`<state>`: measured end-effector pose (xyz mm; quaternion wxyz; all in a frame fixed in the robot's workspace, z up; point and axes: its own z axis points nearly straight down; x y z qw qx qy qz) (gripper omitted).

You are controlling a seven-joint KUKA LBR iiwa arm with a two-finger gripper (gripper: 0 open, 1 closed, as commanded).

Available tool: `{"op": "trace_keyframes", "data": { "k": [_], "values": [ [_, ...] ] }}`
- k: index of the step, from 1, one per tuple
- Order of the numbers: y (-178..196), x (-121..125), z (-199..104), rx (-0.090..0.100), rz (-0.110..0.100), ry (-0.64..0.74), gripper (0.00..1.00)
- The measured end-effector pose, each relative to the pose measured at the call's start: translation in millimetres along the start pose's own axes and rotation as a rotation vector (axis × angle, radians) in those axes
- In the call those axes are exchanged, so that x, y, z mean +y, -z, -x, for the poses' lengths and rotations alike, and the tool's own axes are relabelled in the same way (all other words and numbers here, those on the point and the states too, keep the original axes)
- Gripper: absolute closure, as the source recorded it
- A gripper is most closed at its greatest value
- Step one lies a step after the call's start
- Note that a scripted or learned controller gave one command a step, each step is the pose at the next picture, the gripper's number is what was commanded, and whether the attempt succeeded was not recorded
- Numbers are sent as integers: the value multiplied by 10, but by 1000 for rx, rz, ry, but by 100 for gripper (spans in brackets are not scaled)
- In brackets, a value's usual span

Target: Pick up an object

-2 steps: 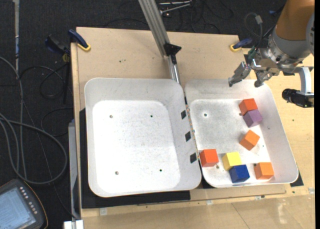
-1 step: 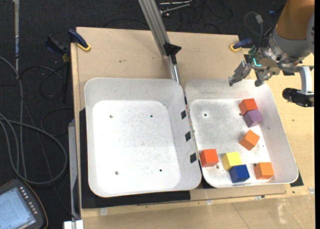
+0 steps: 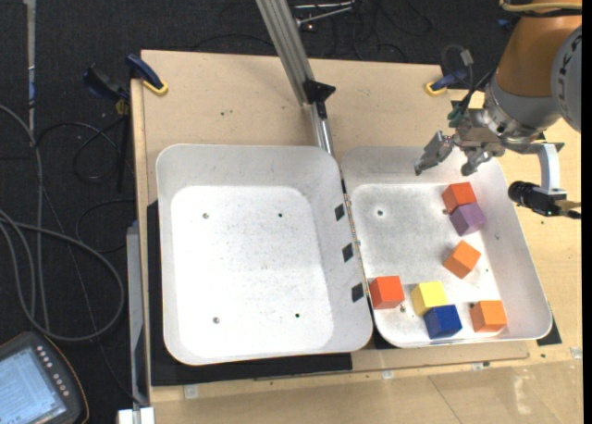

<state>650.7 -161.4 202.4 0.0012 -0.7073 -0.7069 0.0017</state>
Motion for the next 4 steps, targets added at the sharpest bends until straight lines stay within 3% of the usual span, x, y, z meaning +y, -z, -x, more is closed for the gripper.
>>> {"op": "trace_keyframes", "data": {
  "k": [2,3,4],
  "values": [
    [-922,43,12,1,0,3,0],
    [-781,61,17,-1,7,3,100],
    [-267,125,103,-2,12,1,100]
  ]
}}
